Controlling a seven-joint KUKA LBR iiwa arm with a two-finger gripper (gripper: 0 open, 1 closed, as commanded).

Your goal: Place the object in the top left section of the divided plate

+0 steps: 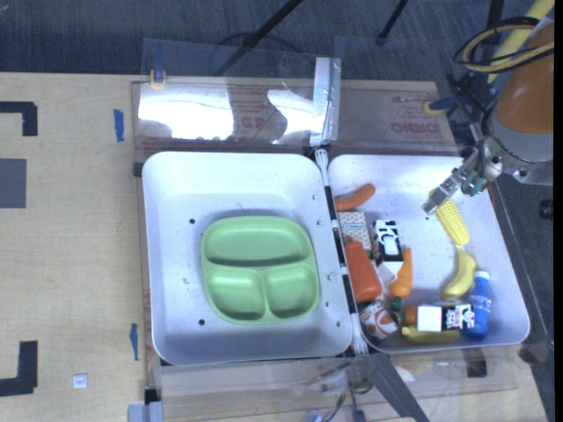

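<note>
Arm enters from the right, orange band (528,104) high at the upper right corner, wrist angled down and leftward over the right bin (515,319). Tool (447,193) hangs over that bin's upper right part, tip pointing down-left, just above the upper end of a corn cob (454,222). Whether the tool is open or closed: cannot tell at this angle, and nothing is seen gripped in it. Corn cob lies on the bin floor, slanting down toward a banana (461,275) just below it. Rest of the right bin is crowded along its left wall and lower edge: a hot dog (355,196) near the top, an orange packet (361,271) against the divider, a carrot (403,273) beside it, a black-and-white carton (385,240), a blue bottle (479,306) and a white box (429,318) low down. Open floor remains in the bin's upper middle, left of the tool. Left bin (167,192) holds the green divided plate (260,267), set roughly centred, one long section along its top and two smaller ones below; all sections bare. White floor rings the plate on every side, widest toward the top. Wooden worktop (70,236) stretches clear to the left of both bins.
</note>
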